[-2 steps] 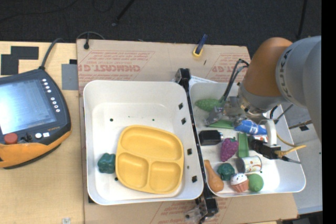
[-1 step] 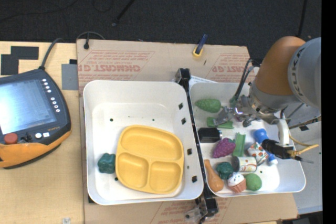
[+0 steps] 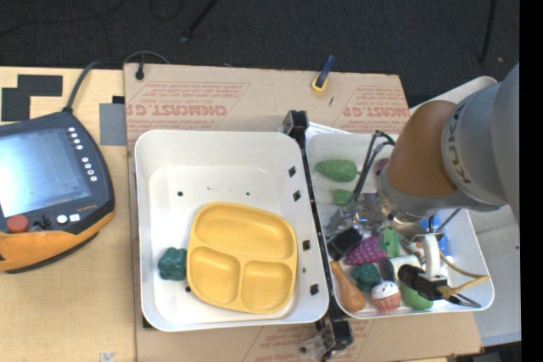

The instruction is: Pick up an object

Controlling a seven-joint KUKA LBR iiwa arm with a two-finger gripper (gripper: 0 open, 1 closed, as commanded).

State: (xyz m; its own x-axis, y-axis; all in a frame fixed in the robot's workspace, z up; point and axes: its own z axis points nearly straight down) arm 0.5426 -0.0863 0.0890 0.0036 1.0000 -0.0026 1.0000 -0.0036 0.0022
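The right white bin (image 3: pixel 475 246) holds several small toys. Among them are a green pod-shaped piece (image 3: pixel 338 170) at the back, purple grapes (image 3: pixel 366 250), an orange carrot (image 3: pixel 346 287), a teal lump (image 3: pixel 367 274) and a small cupcake (image 3: pixel 386 295). My gripper (image 3: pixel 346 225) hangs low over the left middle of this bin, just above a black piece (image 3: pixel 343 242) and the grapes. The grey and orange arm (image 3: pixel 433 161) covers the bin's back right part. Nothing can be seen held.
The left white bin (image 3: pixel 161 174) contains a yellow divided tray (image 3: pixel 242 257) and a dark green toy (image 3: pixel 172 264) at its front left. A black divider clip (image 3: pixel 294 123) sits between the bins. A teach pendant (image 3: pixel 47 182) lies on the bench at far left.
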